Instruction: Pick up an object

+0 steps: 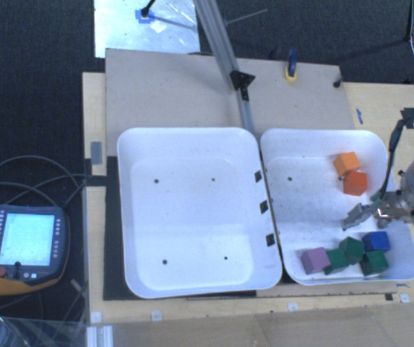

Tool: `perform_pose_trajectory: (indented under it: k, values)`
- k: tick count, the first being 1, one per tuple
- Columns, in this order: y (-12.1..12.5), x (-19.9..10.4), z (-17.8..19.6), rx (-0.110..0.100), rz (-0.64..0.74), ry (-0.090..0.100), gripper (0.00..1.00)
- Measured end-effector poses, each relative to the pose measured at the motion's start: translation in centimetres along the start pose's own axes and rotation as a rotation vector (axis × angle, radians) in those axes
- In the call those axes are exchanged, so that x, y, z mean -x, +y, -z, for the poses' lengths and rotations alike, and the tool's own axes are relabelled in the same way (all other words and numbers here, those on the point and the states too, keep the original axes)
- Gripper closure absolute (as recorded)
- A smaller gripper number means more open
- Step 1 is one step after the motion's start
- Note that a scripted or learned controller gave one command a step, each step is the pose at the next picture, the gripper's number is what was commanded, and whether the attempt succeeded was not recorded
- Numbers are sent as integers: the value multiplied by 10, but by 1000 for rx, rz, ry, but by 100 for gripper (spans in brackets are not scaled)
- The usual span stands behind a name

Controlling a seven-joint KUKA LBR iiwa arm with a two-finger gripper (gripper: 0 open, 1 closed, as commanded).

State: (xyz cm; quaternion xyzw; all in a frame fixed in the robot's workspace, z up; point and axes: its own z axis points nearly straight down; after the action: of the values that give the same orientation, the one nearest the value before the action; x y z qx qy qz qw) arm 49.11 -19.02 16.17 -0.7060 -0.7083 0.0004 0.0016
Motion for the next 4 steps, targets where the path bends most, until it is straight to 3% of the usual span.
perform_pose_trajectory:
  k: [1, 2, 4]
  values:
    - [0, 9, -41, 10, -2, -7, 0]
    - [3, 9, -28, 18, 2, -8, 100]
    - [12, 15, 81, 10, 2, -5, 100]
